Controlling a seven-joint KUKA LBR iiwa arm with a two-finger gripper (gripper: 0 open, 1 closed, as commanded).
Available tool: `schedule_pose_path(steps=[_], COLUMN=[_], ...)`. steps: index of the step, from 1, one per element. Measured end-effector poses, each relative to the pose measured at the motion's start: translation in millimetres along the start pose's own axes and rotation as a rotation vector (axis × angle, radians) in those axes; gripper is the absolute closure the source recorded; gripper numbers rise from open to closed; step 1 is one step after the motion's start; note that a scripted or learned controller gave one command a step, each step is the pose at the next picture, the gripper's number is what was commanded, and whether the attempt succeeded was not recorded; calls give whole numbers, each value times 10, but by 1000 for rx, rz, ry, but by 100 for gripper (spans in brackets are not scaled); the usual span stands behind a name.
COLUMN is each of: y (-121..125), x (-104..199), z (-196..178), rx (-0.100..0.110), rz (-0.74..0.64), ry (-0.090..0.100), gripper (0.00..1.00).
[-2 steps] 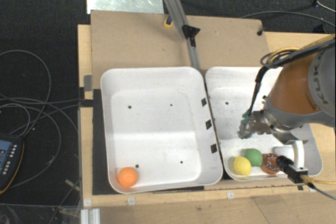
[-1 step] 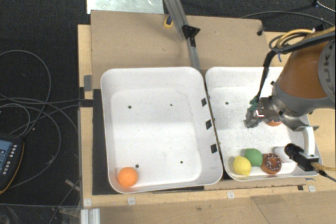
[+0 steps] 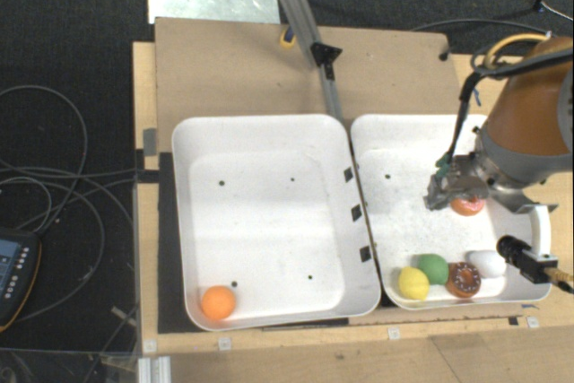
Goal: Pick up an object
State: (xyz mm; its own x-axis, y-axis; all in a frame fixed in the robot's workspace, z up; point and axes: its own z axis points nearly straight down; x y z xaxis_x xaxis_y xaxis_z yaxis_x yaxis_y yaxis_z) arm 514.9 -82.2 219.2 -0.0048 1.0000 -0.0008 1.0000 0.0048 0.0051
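My end effector hangs low in the right bin just beside an orange-red object, its closure impossible to tell; I judge the grasp approach underway, needing a centred descent next.

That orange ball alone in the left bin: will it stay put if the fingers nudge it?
Probably not. The orange ball looks round and smooth, so a nudge would likely roll it. It lies near the left bin's front wall, which may stop it on that side. It looks small and probably light.
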Motion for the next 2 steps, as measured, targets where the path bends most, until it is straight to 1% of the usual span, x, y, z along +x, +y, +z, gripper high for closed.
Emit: schedule_pose_path(steps=[1,2], y=[362,581], x=[365,909], z=[5,3], rx=[1,1], rz=[-5,-7], ry=[2,3], gripper=[100,100])
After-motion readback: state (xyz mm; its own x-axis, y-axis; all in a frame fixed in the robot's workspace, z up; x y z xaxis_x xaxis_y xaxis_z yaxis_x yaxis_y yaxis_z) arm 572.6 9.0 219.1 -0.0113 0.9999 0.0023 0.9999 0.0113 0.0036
